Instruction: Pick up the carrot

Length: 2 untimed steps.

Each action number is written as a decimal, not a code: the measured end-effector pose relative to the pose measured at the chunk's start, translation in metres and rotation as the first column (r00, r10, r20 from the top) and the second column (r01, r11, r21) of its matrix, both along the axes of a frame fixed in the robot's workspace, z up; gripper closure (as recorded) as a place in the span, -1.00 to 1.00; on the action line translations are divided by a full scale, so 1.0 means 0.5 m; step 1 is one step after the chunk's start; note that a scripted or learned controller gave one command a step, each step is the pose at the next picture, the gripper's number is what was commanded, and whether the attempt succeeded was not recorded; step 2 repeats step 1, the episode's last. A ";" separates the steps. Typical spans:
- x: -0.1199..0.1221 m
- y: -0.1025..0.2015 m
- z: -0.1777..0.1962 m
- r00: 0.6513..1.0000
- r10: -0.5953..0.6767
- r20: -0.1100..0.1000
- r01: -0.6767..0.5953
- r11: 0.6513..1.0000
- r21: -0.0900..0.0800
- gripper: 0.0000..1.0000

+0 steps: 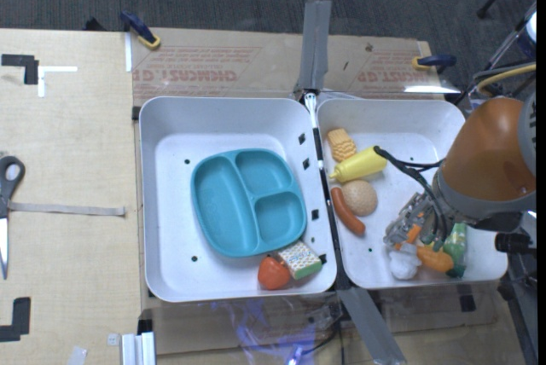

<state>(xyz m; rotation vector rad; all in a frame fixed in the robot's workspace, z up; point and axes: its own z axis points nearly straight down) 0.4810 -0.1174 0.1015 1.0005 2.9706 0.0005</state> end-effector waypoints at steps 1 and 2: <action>-0.003 0.123 0.181 0.996 0.093 -0.003 -0.093 0.996 0.001 1.00; -0.003 0.123 0.181 0.996 0.093 -0.003 -0.093 0.996 0.001 1.00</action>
